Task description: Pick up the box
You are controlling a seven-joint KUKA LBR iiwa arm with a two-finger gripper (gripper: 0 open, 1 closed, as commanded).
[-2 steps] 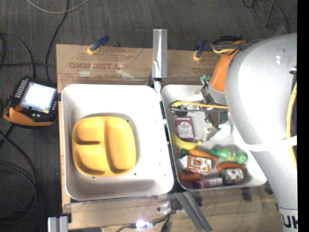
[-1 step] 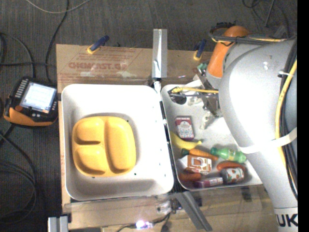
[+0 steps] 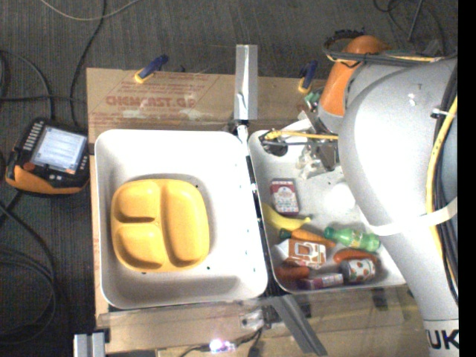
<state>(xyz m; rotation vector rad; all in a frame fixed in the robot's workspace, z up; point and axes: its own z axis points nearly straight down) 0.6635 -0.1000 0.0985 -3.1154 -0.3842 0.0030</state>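
Just box (image 3: 285,196) mid-bin, apart from right bin (image 3: 256,199) walls.

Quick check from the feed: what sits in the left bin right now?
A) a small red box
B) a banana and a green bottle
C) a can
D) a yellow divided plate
D: the yellow divided plate lies alone in the left bin, while the banana, green bottle and small red box lie in the right bin.
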